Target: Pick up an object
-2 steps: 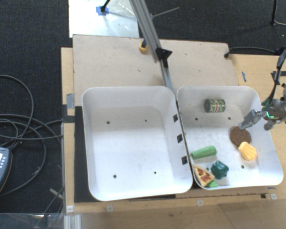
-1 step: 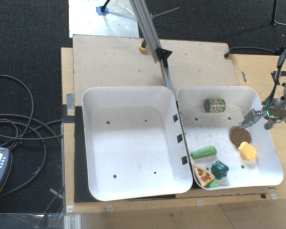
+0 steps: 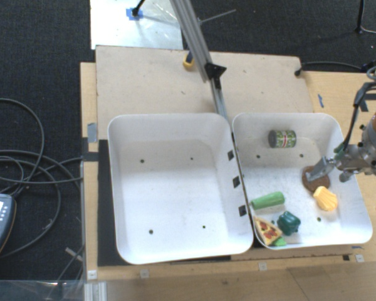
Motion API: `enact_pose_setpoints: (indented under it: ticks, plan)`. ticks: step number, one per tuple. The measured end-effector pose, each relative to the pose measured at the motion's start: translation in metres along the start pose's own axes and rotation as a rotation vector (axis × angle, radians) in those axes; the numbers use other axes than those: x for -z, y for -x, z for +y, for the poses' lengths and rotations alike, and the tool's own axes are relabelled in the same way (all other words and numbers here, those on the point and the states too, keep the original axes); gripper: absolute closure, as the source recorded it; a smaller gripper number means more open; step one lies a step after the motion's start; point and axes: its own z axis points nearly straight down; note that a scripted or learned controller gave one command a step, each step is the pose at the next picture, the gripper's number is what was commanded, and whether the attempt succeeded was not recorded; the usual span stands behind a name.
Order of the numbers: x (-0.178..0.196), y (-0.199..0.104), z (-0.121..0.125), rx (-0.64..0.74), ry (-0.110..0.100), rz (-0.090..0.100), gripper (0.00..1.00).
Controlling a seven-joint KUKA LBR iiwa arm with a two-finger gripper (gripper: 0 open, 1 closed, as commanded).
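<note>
Over the right-hand bin (image 3: 348,137) on the tabletop (image 3: 150,80), the grey arm reaches in from the right and its gripper (image 3: 326,166) hangs low above a flat brown disc (image 3: 314,179) near the bin's right wall. One finger juts out to the left over the disc's upper edge; whether the jaws stand wide or narrow cannot be told from this angle, and nothing shows between them.

The step in hand appears to be the approach to a grasp. To do it well, the gripper would need to settle squarely over one object and come straight down with its fingers straddling it, since the disc is thin and lies flat, offering little to pinch. The yellow piece (image 3: 326,199), just beside the disc on its lower right, looks chunkier and may be the easier catch, though the two lie close enough that a finger could nudge either aside.

Other candidates lie well apart from the gripper: a small can (image 3: 282,138) on its side toward the bin's far end, a green cylinder (image 3: 267,200) near the dividing wall, and a dark green toy (image 3: 289,222) beside a pizza-slice toy (image 3: 267,230) in the near corner. The left bin (image 3: 122,168) adjoins.
</note>
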Motion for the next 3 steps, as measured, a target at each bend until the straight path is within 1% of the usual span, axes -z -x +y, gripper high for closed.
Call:
enact_pose_setpoints:
  ticks: [2, 3]
  plan:
    - [-0.087, -0.008, 0.006, 0.001, -0.001, 0.001, 0.00]
    - [-0.074, -0.007, 0.008, 0.002, 0.005, -0.001, 1.00]
